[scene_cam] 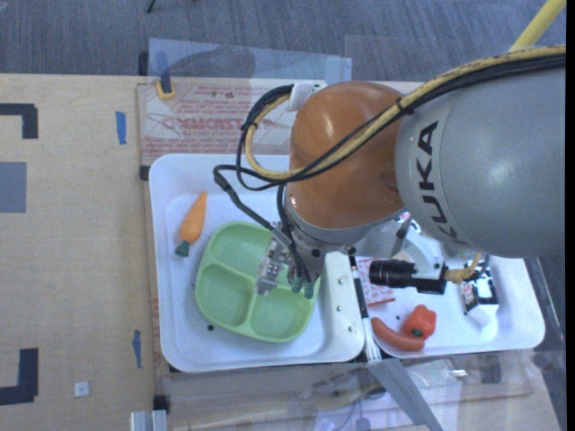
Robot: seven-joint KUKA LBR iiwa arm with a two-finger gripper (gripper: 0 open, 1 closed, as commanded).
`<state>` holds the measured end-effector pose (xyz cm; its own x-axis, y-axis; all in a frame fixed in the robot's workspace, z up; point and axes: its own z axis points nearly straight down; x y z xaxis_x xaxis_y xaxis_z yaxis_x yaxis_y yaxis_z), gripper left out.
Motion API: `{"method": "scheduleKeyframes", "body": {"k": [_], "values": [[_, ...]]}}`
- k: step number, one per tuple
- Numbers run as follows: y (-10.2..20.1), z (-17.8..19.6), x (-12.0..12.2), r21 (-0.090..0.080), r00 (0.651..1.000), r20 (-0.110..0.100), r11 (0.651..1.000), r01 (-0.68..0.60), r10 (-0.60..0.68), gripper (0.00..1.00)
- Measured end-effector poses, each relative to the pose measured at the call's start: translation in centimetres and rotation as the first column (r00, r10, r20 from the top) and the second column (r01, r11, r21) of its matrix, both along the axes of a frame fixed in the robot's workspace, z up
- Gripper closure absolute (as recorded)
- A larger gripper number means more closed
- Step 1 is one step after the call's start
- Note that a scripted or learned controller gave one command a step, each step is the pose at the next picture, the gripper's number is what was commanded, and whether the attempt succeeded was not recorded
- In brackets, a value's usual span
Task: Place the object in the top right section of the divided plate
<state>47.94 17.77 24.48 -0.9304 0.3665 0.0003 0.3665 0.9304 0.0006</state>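
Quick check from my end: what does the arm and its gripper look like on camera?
The arm is bulky and grey with black KUKA lettering and a rounded orange band. Black and yellow cables loop along it. The gripper is small, metallic, with green-tipped parts.

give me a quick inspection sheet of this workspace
surface: two white bins on a wooden bench
job's things: green divided plate in the left bin; orange carrot beside it, off the plate
clutter: red pepper and red chilli in the right bin
end effector: over the plate's top right section; grip state unclear
cables: yellow and black cables looped over the arm
surroundings: grey carpet, blue tape marks
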Motion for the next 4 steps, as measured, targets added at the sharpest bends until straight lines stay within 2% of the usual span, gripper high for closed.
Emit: {"method": "scheduleKeyframes", "body": {"k": [2,3,4], "values": [[2.9,-0.2,0.0,0.001,1.000,0.004,1.000,-0.026,0.026,1.00],[2.9,-0.2,0.0,0.001,1.000,0.004,1.000,-0.026,0.026,0.00],[3.0,0.9,0.2,0.004,1.000,0.009,1.000,-0.027,0.027,1.00]]}}
